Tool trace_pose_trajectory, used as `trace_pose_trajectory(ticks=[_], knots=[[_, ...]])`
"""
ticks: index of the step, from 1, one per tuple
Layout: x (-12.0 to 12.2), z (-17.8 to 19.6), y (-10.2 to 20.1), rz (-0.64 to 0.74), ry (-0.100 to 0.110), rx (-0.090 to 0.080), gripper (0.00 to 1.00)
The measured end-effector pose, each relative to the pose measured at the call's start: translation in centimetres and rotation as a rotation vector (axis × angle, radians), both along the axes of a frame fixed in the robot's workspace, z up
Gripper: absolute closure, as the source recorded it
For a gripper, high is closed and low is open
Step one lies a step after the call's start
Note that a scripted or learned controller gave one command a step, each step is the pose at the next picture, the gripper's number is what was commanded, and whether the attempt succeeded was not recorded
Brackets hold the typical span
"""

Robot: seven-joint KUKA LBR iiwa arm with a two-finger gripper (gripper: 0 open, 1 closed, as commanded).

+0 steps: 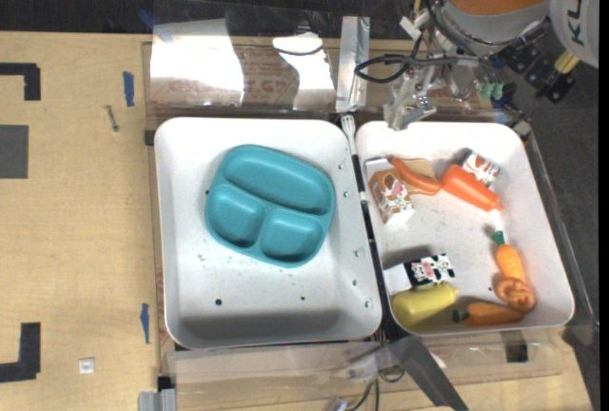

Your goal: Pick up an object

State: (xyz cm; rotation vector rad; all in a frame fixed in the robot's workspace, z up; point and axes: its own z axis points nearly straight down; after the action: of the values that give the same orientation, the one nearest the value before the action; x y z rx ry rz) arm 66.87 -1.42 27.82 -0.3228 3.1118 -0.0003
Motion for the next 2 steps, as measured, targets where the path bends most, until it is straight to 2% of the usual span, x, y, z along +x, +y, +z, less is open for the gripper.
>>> trace_pose_trajectory(ticks=[1,2], knots=[[0.0,1.3,-1.0,0.095,0.0,-0.001,1.0],[0.2,2.6,-0.9,0.094,-0.014,0.0,1.0]])
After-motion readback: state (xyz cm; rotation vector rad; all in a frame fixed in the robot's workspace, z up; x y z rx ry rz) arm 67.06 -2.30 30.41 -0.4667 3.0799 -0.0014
